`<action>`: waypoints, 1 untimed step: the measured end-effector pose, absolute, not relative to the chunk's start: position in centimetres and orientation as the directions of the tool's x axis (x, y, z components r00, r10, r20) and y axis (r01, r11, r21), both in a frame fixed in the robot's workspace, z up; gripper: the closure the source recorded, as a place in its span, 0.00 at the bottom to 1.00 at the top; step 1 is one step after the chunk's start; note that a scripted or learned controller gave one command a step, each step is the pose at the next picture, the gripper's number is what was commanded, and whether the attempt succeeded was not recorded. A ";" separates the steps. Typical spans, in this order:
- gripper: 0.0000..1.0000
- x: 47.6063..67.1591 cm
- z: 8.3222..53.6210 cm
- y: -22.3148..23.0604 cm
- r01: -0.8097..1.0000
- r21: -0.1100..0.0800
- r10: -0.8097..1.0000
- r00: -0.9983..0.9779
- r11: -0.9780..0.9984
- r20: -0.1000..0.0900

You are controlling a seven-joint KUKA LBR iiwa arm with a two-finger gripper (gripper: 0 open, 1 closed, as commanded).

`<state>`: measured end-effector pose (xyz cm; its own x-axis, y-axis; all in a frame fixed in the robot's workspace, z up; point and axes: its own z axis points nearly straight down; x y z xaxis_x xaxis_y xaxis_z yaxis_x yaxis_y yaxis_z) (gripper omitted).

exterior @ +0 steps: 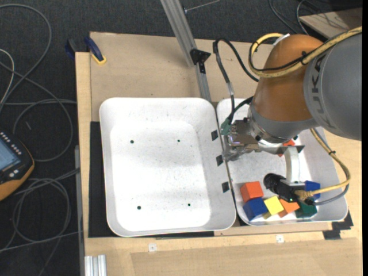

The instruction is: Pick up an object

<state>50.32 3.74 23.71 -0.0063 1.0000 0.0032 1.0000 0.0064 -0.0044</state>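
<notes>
From my remote seat, the biggest thing I see is the pale wooden tabletop (144,68), ringed by dark carpet strewn with loose cables. An orange-and-black handheld pendant (11,163) lies on that floor at nine o'clock. The grey arm with its orange band (287,91) comes in from three o'clock and covers the upper half of the right white bin (259,167). The left white bin (155,165) has only a few dark specks in it. A slanted aluminium strut (184,36) runs down from twelve o'clock to the gap between the bins, and a small blue-and-yellow clamp (95,50) grips the tabletop's corner at eleven o'clock. The tool (234,140) sits low at nine o'clock in the right bin, close to its left wall. I cannot tell whether it is released or clenched, and I see nothing in it. The candidates are huddled at five o'clock in that bin: an orange cube (251,190), a blue block (256,210) touching a yellow block (273,204), and a green piece (308,212) by the rim. All of them rest on the bin floor, at about five o'clock from the tool and apart from it. By my reading the pick is not yet made, so positioning over one block, closing on it and lifting all remain.
</notes>
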 end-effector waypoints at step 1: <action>1.00 49.0 22.9 9.1 1.000 -0.004 1.000 -0.007 0.007 0.004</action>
<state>49.02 9.07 22.90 -0.0070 1.0000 0.0035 1.0000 0.0070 -0.0044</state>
